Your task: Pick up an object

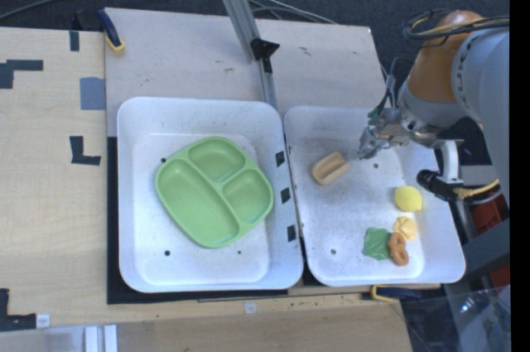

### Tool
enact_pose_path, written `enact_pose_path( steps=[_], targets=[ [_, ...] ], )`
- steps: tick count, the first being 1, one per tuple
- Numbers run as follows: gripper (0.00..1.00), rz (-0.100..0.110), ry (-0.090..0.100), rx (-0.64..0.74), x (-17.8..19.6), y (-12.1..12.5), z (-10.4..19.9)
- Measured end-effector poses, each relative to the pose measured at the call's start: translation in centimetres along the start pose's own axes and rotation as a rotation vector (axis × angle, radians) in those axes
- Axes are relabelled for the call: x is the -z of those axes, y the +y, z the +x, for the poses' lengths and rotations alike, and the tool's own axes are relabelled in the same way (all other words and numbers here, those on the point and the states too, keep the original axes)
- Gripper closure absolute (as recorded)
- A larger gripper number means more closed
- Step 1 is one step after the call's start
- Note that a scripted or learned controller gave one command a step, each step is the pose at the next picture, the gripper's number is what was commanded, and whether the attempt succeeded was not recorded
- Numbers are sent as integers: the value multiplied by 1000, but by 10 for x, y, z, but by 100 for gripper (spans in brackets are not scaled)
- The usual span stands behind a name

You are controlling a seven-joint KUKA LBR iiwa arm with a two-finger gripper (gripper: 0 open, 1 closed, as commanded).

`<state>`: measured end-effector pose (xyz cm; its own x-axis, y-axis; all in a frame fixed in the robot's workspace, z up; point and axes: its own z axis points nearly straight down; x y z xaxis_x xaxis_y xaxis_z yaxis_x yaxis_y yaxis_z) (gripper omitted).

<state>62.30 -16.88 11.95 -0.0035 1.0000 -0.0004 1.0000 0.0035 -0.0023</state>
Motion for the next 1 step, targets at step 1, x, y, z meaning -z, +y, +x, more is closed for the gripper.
enact_pose_path(
  steps=[1],
  targets=[
    [100,-7,-1,-2,51,11,0]
  ],
)
